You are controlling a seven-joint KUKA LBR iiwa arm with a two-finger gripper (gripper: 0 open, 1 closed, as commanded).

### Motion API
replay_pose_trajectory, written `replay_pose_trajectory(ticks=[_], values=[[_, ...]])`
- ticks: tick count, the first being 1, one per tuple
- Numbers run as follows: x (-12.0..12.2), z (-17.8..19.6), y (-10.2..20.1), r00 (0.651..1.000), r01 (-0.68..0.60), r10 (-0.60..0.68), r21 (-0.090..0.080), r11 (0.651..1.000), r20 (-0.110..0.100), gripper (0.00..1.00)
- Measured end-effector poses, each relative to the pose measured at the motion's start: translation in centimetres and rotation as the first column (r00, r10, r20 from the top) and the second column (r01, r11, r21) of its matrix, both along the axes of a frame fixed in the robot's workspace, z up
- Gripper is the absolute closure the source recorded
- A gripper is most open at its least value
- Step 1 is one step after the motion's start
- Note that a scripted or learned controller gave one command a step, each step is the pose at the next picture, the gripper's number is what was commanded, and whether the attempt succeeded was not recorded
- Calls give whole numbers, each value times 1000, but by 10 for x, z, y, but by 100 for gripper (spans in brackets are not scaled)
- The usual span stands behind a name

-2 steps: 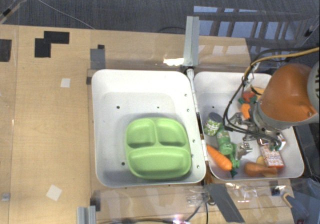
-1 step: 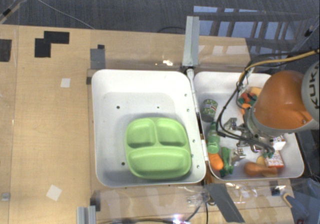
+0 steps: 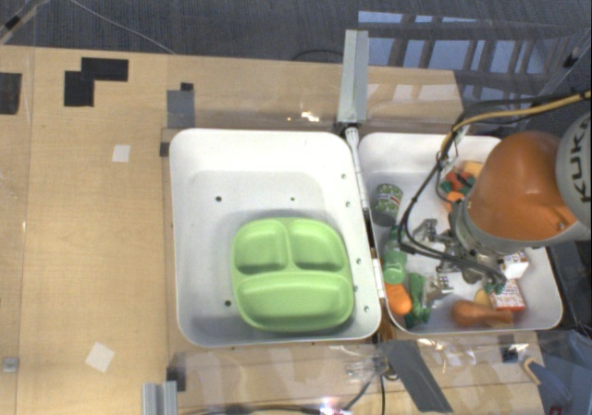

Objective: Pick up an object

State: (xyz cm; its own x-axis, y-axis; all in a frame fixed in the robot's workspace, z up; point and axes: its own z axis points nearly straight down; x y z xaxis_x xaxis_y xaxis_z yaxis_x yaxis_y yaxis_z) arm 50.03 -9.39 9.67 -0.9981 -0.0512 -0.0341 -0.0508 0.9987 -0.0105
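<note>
My arm, with its orange band, hangs low over the right bin. The gripper sits down among the toys near the bin's front. Around it lie a green can, a green bottle-like toy, an orange carrot piece, a green piece, a brown sausage-shaped toy and a red-and-white box. Orange and red toys peek out behind the wrist. Nothing shows clearly between the fingers.
The left bin holds a green three-compartment plate at its front centre. A metal post stands behind the wall between the bins. Cables loop from the arm over the right bin's back.
</note>
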Motion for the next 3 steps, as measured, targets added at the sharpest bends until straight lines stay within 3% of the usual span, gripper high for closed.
replay_pose_trajectory(ticks=[1, 2, 3], values=[[98, 0, -7, 988, 155, -155, 10, 988, -6, 0], [64, 0, -12, 988, 157, -157, 11, 988, -5, 0], [146, -1, -4, 998, 64, -64, 7, 998, -15, 0]])
